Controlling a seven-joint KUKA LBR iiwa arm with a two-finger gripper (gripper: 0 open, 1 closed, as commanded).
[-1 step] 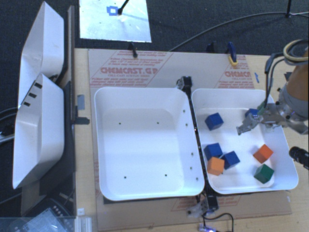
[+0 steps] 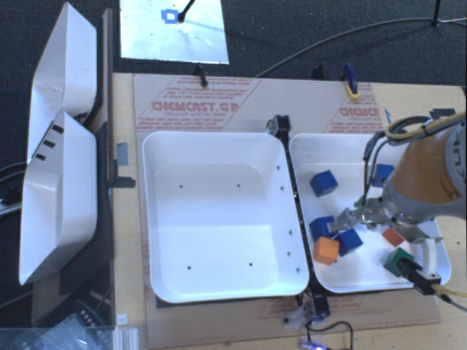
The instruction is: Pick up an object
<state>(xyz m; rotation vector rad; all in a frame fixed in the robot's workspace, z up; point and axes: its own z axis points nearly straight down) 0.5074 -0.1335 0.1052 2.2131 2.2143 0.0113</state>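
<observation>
Camera view, looking down at a slant: two white bins side by side on the bench. Left bin (image 2: 219, 217) sits mid-frame, right bin (image 2: 343, 152) at right of frame holds all the blocks. Arm (image 2: 427, 177), grey with an orange band, reaches in from the right edge and hangs over the right bin.

Gripper (image 2: 349, 221) is low in the right bin, tips pointing toward frame left, in the cluster of blocks at the bin's lower left. Whether it is apart or clamped cannot be told; the tip area is too small and cluttered.

Blocks: blue block (image 2: 323, 182) in the upper middle of the bin, well apart from the gripper. Second blue block (image 2: 321, 228) just left of the gripper tip, third blue block (image 2: 351, 240) just below it, orange block (image 2: 326, 250) at lower left touching or nearly touching those two. Small orange-red block (image 2: 393, 236) and green block (image 2: 398, 260) lie toward lower right, partly under the arm.

Step judged: approach or grasp attempt at the blue pair; nothing visibly held or lifted yet. Next move likely calls for closing on one blue block without jamming on its neighbours, then a straight lift. Tight packing risks a miss or a double grab.
</observation>
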